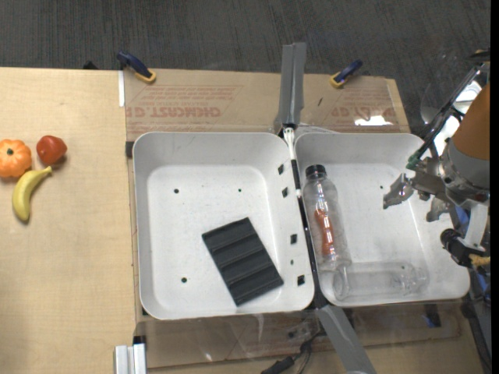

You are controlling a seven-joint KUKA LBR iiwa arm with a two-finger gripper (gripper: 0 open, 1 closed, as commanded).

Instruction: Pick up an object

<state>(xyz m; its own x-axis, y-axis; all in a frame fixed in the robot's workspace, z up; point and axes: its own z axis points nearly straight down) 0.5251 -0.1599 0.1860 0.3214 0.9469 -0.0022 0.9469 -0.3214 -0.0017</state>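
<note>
Centrally, clear plastic bottle [323, 220], ribbed black block [242, 260].

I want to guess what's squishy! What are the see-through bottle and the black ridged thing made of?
The bottle looks like clear, shiny plastic: you can see the white bin through it. The black ridged block looks matte, maybe rubber or foam; its dull surface shows no shine, so that's uncertain.

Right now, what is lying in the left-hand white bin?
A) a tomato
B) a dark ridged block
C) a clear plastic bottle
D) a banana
B: a dark ridged block lies at a slant in the left bin, while the clear bottle lies in the right bin and the fruit sits out on the bench.
</note>
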